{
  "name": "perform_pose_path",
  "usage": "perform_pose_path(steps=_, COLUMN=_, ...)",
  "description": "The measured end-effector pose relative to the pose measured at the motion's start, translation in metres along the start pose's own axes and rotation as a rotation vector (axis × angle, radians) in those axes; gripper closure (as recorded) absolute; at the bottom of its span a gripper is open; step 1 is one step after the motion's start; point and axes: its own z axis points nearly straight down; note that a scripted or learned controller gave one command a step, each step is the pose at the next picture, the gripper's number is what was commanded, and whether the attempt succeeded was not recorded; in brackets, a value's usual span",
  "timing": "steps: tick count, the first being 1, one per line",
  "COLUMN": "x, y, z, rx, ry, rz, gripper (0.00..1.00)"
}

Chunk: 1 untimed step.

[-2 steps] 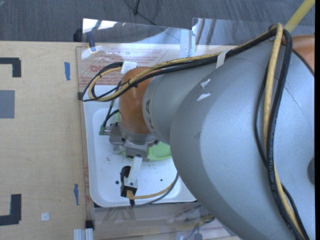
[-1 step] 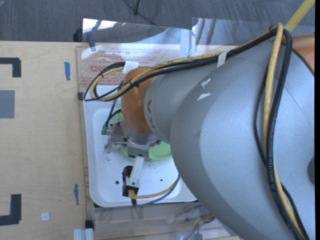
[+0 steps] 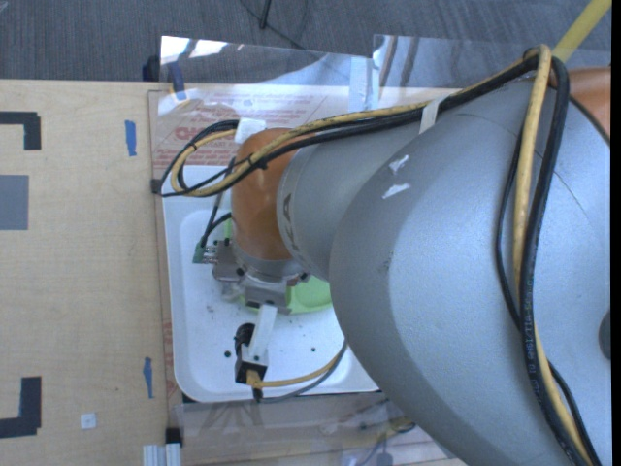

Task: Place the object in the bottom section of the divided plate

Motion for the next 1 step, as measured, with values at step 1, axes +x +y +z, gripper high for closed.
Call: perform_pose_path(steps=1, x=-0.0049, y=0.0253, z=-0.1794, rx=0.017, ry=-0.016, rz=0.116, gripper=1.00)
